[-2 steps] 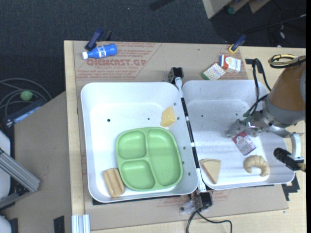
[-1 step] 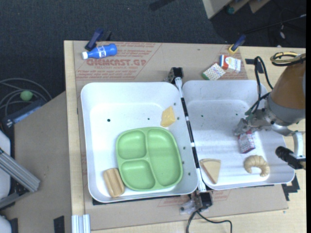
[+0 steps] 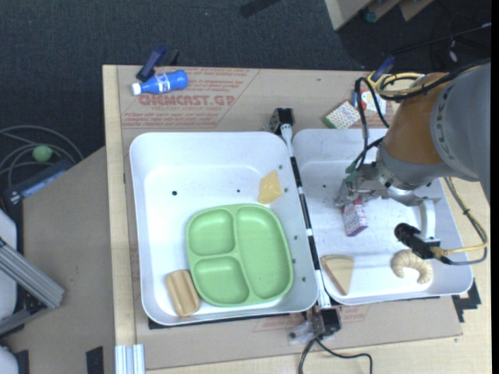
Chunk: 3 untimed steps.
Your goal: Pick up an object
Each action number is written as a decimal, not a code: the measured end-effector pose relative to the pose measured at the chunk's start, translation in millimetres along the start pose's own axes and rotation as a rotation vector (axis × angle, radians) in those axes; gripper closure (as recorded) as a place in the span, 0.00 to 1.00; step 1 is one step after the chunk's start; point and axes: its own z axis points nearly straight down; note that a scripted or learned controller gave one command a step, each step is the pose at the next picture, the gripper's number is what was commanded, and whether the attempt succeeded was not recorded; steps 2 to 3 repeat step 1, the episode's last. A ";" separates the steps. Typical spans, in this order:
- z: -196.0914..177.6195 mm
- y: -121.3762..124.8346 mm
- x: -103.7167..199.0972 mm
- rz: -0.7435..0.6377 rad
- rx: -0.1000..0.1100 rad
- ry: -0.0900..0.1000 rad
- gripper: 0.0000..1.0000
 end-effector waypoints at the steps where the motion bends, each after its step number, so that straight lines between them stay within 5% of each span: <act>1: -100.0 7.3 105.8 -0.001 0.002 0.002 1.00; 3: -100.0 7.3 105.8 -0.001 0.002 0.002 1.00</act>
